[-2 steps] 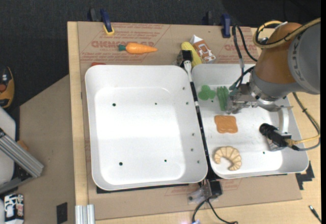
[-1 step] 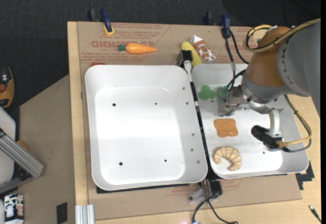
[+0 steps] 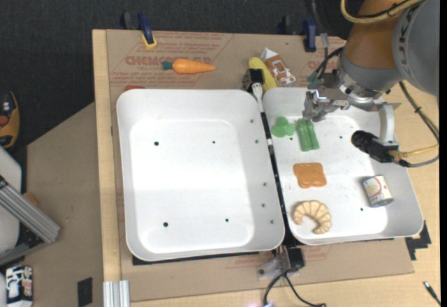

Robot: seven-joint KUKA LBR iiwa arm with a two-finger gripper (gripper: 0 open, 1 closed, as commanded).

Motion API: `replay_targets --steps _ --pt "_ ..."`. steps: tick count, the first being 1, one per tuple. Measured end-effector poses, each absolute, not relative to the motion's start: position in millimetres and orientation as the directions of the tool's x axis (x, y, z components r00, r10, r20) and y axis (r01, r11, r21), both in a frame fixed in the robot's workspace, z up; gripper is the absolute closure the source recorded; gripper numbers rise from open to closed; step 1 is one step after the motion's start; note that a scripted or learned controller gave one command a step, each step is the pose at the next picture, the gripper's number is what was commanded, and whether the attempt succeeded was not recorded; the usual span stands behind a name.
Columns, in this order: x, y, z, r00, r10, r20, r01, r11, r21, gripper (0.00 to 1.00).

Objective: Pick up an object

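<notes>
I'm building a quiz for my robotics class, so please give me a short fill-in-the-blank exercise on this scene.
1. The croissant lies in the ____ bin.
2. The carrot lies on the bench, behind the ____ bin.
3. The gripper hovers over a long ____ object.

Missing words: right; left; green

White bins [image 3: 188, 107], green block [image 3: 308, 137], tan croissant [image 3: 313, 215], orange carrot [image 3: 190, 67], orange-banded grey arm [image 3: 380, 33].

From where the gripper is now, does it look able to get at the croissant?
Probably yes. The croissant lies alone near the front of the right bin, nothing over it, and the gripper hovers over that same bin.
</notes>
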State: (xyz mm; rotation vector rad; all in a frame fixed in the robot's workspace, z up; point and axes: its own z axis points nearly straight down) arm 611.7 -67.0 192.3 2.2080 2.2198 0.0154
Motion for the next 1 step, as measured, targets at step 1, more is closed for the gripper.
replay_targets --steps 1 --pt "638.7 25.8 276.2 -0.011 1.000 0.003 1.000 0.011 0.014 1.00"
